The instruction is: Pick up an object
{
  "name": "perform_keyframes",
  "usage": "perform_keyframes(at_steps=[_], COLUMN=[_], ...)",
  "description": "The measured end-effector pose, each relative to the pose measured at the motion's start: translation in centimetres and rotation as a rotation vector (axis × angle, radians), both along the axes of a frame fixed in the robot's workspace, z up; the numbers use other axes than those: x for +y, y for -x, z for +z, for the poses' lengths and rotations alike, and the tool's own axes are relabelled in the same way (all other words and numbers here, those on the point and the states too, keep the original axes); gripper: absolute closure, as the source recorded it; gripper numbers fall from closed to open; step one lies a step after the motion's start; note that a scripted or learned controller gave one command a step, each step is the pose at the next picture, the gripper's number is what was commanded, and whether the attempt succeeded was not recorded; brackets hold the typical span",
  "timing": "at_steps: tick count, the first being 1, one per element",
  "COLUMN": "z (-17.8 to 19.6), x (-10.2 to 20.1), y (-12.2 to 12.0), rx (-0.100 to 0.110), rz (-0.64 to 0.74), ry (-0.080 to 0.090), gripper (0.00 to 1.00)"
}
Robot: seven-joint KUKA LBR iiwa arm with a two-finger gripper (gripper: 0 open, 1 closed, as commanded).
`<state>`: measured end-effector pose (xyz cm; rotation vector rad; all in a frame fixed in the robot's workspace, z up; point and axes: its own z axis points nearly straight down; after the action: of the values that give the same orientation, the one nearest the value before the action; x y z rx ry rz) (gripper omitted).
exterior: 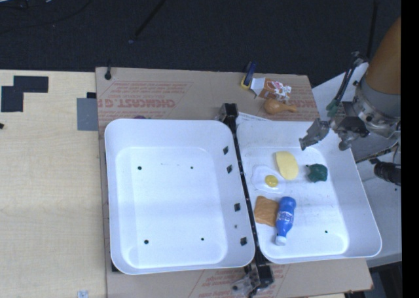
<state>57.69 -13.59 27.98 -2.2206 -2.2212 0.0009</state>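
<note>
The right bin (pixel 360 224) holds a pale yellow piece (pixel 286 165), a dark green lump (pixel 317 172), a toy fried egg (pixel 270 179), a brown toast-like slab (pixel 265 210) and a blue bottle (pixel 284 218) lying on its side. My gripper (pixel 328 137) hangs over the bin's far right corner, above and behind the green lump. It is open, its dark fingers spread apart with nothing between them.
The left bin (pixel 118 159) sits beside the right one, with a black divider (pixel 237 179) between them. On the cardboard behind the bins lie a brown toy (pixel 278 107), a small packet (pixel 277 87) and a blue-and-yellow item (pixel 248 75).
</note>
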Motion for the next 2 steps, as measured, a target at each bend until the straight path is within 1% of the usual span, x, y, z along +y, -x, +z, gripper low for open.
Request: perform_keyframes(at_steps=[1, 2], z=[-9.4, -19.6], x=[4.2, -0.2], y=[4.4, 5.1], rx=[0.013, 0.002], rz=[0.0, -0.003], ry=[-0.004, -0.001], gripper=[0.0, 0.0])
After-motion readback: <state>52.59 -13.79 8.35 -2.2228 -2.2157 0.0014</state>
